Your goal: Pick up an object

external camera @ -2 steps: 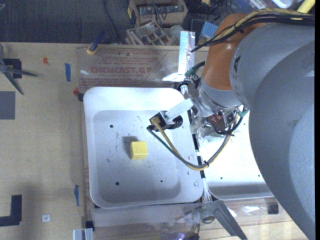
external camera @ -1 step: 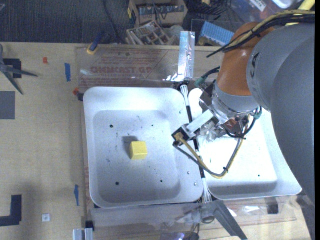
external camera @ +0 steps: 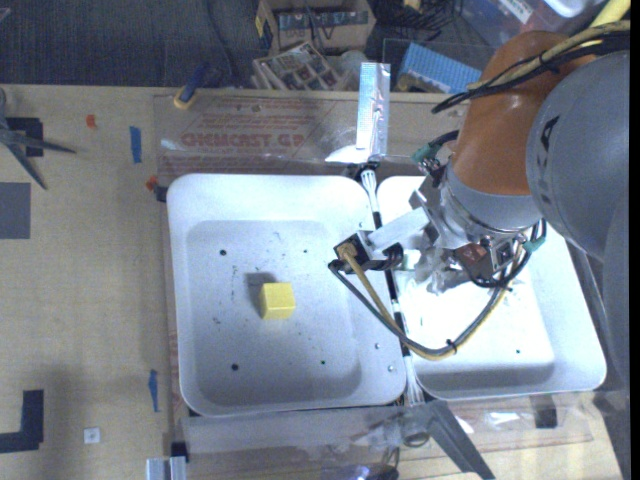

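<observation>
A small yellow block (external camera: 277, 300) lies alone on the floor of the left bin (external camera: 200, 208), a little left of its middle. My gripper (external camera: 445, 271) hangs over the near-left part of the right bin (external camera: 560, 368), close to the wall between the two bins. It is well to the right of the block and apart from it. The wrist hardware and cables hide the tip of the gripper. The grey arm with its orange band (external camera: 500, 138) covers the back of the right bin.
A black and yellow cable loop (external camera: 400, 320) hangs from the wrist across the wall between the bins. A metal bar (external camera: 373, 108) stands behind the bins. A clear sheet (external camera: 250, 133) lies at the back, and pliers (external camera: 25, 146) lie far left.
</observation>
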Robot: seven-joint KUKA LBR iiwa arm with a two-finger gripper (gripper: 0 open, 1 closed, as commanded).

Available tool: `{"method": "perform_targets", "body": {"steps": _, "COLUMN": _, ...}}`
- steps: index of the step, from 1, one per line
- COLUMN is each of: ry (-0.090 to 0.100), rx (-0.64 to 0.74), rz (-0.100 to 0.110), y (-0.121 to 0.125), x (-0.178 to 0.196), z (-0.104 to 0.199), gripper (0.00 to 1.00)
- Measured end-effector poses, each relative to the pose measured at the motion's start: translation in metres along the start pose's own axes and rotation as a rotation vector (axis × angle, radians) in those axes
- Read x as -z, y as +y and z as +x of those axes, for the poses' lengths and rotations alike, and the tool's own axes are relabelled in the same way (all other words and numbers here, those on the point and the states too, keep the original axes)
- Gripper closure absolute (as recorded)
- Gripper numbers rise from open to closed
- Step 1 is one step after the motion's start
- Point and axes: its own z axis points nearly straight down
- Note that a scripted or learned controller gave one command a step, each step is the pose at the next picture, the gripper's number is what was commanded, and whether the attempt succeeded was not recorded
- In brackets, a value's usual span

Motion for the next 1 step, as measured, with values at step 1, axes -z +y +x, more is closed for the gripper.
{"method": "perform_targets", "body": {"steps": 1, "ry": -0.001, "rx": -0.171, "rz": 0.002, "y": -0.0503, "x": -0.1154, "z": 0.0197, "gripper": 1.00}}
